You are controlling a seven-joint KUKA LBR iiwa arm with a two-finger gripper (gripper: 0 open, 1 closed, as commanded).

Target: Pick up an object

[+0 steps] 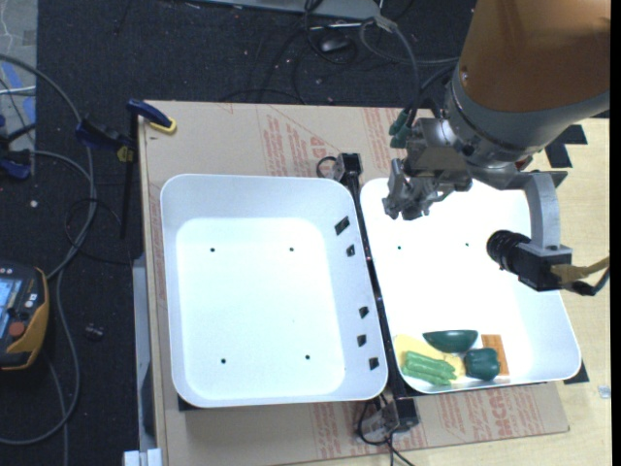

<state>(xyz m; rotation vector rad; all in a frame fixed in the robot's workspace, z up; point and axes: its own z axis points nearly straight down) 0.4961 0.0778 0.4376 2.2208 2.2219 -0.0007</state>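
Green objects (448,355) crowd the right bin's (543,289) near wall, its middle floor bare. End effector (412,200) hangs over that bin's far-left corner, grip state unclear, left bin (194,260) beside.

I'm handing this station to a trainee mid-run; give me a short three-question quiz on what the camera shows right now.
1. True or false: the gripper is over the right bin.
2. Where do the objects lie in the right bin?
A. Far left corner
B. Along the near edge
C. Dead centre
3. Fill in: beside the dark green bowl-shaped piece lies a light green ridged piece, and under them shows a flat ______ piece.

Key:
1. True; it sits above the bin's far left part, well away from the objects.
2. B
3. yellow
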